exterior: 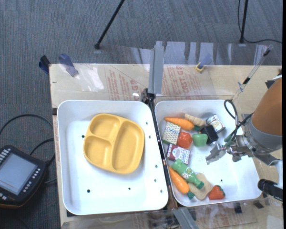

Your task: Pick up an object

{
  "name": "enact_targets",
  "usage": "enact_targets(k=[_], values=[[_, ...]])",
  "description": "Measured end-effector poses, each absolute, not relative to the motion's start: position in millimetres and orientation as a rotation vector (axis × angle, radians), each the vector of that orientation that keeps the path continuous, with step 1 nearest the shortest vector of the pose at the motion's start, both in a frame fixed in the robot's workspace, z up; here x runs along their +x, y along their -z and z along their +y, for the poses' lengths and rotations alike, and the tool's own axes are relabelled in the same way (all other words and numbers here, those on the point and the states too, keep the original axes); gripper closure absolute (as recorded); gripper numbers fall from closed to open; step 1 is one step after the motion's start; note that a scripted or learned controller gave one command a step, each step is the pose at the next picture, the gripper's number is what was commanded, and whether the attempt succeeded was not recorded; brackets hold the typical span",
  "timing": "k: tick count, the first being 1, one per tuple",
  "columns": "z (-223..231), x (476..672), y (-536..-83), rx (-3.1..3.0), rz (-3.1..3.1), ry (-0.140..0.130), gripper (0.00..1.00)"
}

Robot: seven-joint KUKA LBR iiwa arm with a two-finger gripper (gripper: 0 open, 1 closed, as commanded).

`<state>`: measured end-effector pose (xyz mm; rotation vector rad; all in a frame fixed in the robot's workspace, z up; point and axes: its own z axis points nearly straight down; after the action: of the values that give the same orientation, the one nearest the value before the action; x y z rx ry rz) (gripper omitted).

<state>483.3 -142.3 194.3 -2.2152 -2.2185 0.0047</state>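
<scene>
My tool [214, 155] hangs over the right bin [238, 182], fingers spread and gripping nothing. The nearest toy, a green bottle [187, 172], lies just left and below, its long axis slanting toward the tool's lower side.

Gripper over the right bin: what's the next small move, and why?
Probably ease left and down toward the green pepper. The gripper hangs over bare floor of the right bin with nothing between its fingers, and the toys are clustered to its left. The pepper is among the nearest, though the black block touches it, so a clean grasp is uncertain.
</scene>
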Motion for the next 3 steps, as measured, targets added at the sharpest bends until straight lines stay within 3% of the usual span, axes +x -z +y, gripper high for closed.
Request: enact_targets(k=[1,2,3], values=[[-140.7,476.2,-202.4,-2.157,-2.276,-0.002,0.00],[-142.5,476.3,-211.0,-2.162,-2.269,-0.002,1.00],[-150.6,475.2,-175.3,-1.911,-2.485,-0.002,1.00]])
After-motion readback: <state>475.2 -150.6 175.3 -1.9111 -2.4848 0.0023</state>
